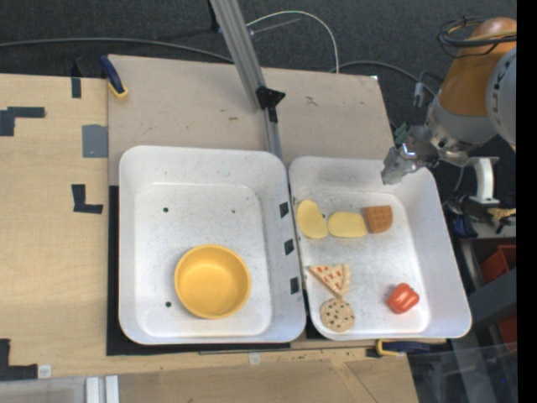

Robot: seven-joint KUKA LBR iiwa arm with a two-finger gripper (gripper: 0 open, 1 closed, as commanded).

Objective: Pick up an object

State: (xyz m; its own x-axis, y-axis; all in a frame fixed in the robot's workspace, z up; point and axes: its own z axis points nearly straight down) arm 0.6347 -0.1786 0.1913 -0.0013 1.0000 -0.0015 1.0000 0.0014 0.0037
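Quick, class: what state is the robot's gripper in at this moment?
Gripper: cannot be told; it hovers over the top right corner of the right bin, with nothing seen in it.

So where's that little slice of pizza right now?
The pizza slice lies in the right bin, near its left wall, just above the cookie and below the two yellow pieces.

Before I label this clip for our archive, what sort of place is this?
Most likely a robotics lab test bench, not a kitchen. A grey and orange arm reaches over two white bins, the food in them looks like toys, such as the pizza slice and cookie, and cables trail behind.
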